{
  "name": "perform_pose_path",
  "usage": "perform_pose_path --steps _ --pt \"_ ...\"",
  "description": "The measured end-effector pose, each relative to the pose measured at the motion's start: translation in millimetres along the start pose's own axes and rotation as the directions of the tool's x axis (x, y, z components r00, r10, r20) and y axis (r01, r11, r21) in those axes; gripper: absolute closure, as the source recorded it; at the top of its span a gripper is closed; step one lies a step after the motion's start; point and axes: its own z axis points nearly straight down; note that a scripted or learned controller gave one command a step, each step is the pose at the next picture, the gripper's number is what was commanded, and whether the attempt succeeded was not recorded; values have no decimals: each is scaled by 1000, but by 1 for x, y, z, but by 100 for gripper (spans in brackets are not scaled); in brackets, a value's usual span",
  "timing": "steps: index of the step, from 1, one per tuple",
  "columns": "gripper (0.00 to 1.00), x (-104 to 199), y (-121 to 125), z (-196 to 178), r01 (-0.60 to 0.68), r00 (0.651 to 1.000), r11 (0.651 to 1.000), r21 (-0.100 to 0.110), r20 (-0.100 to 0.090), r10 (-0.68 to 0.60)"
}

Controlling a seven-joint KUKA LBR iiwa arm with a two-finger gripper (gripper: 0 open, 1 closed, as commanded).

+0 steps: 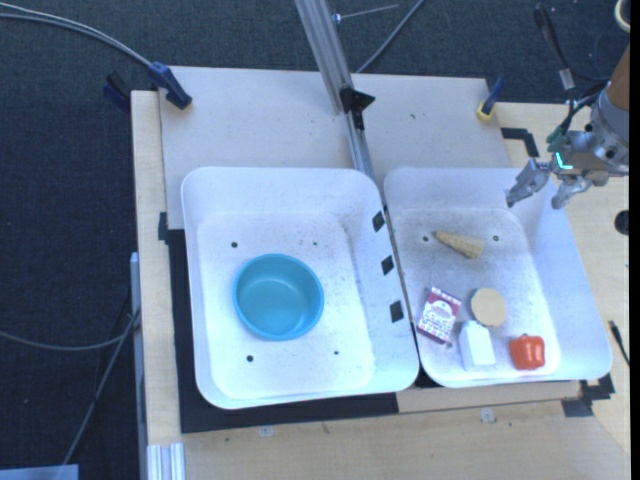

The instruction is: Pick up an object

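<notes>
The camera view showed the gripper (pixel 541 190) with fingers spread and empty above the right white bin (pixel 560 230), which held a tan cone (pixel 458 243), a round tan disc (pixel 489 307), a white block (pixel 477 347), a red pepper-shaped toy (pixel 527 351) and a small red-and-white packet (pixel 438 315) whose print was unreadable.
</notes>
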Motion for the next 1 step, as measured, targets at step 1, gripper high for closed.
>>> perform_pose_path --steps 1 --pt "0 0 1 -4 1 1000 1000 -7 1 -1"
